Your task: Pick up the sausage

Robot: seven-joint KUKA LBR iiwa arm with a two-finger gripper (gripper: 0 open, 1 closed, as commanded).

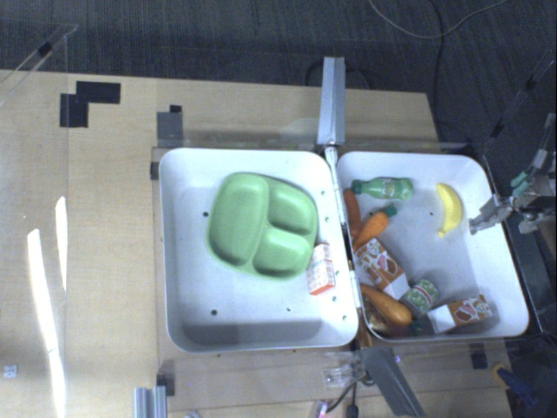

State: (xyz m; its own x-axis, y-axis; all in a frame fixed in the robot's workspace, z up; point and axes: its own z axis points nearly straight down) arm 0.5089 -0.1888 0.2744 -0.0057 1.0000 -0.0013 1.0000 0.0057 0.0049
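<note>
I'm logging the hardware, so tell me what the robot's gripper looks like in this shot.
At the right edge, by the right bin, the gripper shows as pale grey metal parts with a small teal-green marking. Dark cables run above it. The picture is too blurred for finer detail.

Pale green divided plastic plate (261, 225), yellow banana (448, 207), orange carrot with green top (372, 225), reddish-brown sausage (351, 209), green bottle with white label (383, 187), two shallow white bins (187, 320).

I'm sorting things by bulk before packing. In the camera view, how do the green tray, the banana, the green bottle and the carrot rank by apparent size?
Largest to smallest:
1. Green tray, by far.
2. Green bottle, banana and carrot look too alike to rank.
</note>
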